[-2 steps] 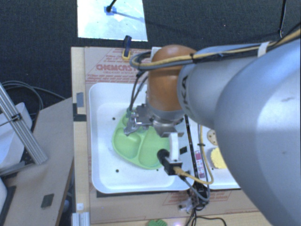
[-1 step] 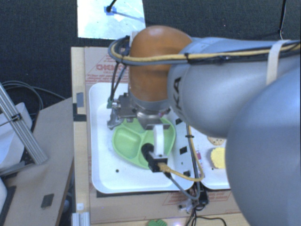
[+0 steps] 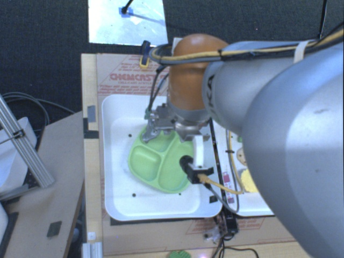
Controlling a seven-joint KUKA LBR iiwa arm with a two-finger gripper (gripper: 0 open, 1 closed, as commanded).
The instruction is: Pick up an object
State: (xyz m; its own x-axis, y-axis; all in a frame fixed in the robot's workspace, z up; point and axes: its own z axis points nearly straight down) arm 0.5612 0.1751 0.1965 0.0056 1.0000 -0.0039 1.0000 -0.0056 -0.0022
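Note:
A light green divided plate (image 3: 156, 165) lies in the left white bin (image 3: 115, 144), toward its right side. The arm comes in from the right, and its orange wrist band sits above the bin's far right part. My gripper (image 3: 152, 128) hangs over the plate's far edge, its metal fingers close to or touching the rim. The wrist hides the plate's upper right part. I cannot see whether anything is between the fingers.
The right bin (image 3: 244, 200) is mostly hidden by the grey arm; something yellow (image 3: 248, 180) and a printed item lie in it. Cables run along the divider between the bins. A cardboard sheet (image 3: 126, 77) lies beyond the bins.

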